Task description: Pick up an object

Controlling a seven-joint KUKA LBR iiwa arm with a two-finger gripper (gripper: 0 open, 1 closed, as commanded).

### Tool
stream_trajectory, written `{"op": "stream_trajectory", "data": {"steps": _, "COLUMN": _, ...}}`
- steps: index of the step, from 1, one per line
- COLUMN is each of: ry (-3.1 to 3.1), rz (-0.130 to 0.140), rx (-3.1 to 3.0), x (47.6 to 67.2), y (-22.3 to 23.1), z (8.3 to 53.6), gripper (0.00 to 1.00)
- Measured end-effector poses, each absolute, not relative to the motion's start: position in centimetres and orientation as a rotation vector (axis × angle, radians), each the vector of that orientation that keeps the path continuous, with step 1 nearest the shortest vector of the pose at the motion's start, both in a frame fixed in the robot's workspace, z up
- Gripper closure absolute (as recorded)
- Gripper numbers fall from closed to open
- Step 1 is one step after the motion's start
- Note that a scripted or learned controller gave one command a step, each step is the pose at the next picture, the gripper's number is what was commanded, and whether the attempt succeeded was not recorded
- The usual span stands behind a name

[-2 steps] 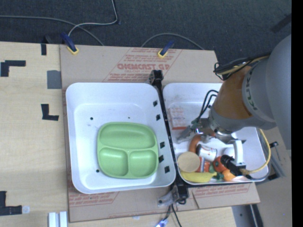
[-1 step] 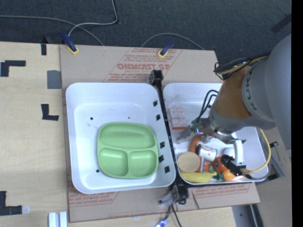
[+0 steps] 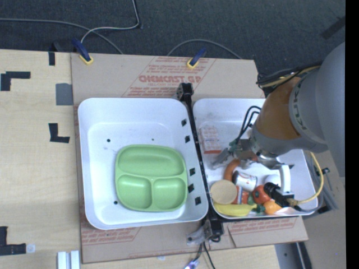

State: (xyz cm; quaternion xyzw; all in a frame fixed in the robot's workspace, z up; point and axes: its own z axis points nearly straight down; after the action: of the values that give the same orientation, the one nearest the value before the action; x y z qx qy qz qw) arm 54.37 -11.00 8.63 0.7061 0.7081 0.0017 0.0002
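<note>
Your arm [image 3: 303, 116] comes in from the right edge of the bench and bends down over the right bin [image 3: 224, 108], wrist low over that bin's middle. The gripper [image 3: 230, 157] points toward the divider between the bins, just above the bin floor; I can't tell from this angle how far it's parted, and nothing is visibly caught in it.

The stuff you could pick is crowded along the right bin's near edge. The tan round disc [image 3: 223, 193] sits near the near-left corner. The yellow banana [image 3: 233, 209] lies flat against the near wall, touching the disc's near side. The white cylinder [image 3: 244, 180] lies on its side just right of the disc, with an orange piece [image 3: 231, 170] tucked behind it, right beside the gripper. The red-and-orange toy pieces [image 3: 262, 199] sit further right along the near wall, next to a black part of the arm's tooling.

The left bin [image 3: 92, 116] holds a green divided plate [image 3: 151, 177], lying flat near the middle, one long compartment at the far side and two smaller ones at the near side, well apart from the gripper. Both bins rest on a cardboard sheet [image 3: 162, 77] held with blue-and-yellow clamps [image 3: 83, 51] at its far edge.
</note>
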Motion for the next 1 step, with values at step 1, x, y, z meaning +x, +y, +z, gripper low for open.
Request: {"op": "stream_trajectory", "data": {"steps": 1, "ry": 2.220, "rz": 0.006, "rx": 2.214, "x": 53.79, "y": -11.08, "z": 8.67, "gripper": 0.00}}
